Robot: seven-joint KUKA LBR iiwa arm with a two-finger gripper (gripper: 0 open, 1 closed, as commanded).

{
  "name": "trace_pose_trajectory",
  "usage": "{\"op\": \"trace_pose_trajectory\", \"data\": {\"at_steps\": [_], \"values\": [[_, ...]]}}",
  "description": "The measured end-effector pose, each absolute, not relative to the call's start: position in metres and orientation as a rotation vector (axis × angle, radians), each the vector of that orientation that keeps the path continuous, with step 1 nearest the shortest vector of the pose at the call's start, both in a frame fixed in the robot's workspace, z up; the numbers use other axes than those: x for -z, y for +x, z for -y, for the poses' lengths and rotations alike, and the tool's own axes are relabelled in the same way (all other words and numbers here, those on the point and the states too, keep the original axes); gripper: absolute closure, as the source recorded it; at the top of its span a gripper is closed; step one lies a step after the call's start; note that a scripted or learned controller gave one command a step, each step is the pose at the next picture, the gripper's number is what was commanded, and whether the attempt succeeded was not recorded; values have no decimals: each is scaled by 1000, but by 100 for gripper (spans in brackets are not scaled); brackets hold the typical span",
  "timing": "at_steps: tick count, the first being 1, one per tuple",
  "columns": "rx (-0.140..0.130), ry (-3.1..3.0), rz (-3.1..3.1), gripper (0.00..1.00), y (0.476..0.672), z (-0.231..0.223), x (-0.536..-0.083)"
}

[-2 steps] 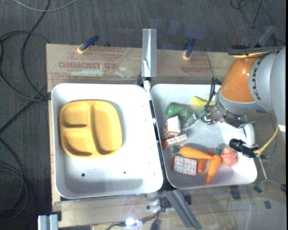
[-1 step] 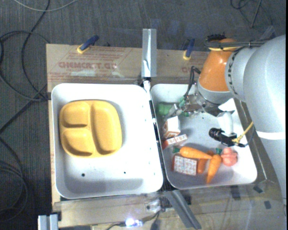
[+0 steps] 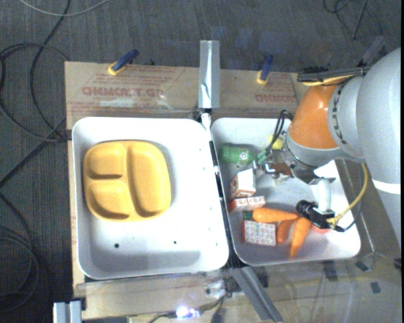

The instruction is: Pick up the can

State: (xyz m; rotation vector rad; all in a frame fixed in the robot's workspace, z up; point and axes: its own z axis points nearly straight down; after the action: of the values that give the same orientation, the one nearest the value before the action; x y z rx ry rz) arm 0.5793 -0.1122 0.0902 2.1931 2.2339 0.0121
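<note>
gripper (image 3: 273, 161) low over upper part of right bin (image 3: 350, 247), under orange-banded wrist; finger state cannot tell, hidden by wrist body. green can (image 3: 237, 155) lying on side just left of gripper, near bin's upper left corner, close to or touching it, cannot tell which. small carton (image 3: 244, 182) below can. two carrots (image 3: 286, 224) and patterned box (image 3: 259, 233) lower in bin. yellow divided tray (image 3: 128, 179) in left bin (image 3: 148, 254), well apart.

One fixed camera looks down at a slant from above the bench (image 3: 148, 86), both bins in frame, arm (image 3: 363, 113) entering from three o'clock.
</note>
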Motion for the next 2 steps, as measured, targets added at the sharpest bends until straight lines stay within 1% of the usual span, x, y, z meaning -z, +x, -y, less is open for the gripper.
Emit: {"op": "trace_pose_trajectory", "data": {"at_steps": [1,2], "values": [[-10,2194,-2233,0,606,164,-90],[15,2264,-2178,0,654,127,-88]]}}
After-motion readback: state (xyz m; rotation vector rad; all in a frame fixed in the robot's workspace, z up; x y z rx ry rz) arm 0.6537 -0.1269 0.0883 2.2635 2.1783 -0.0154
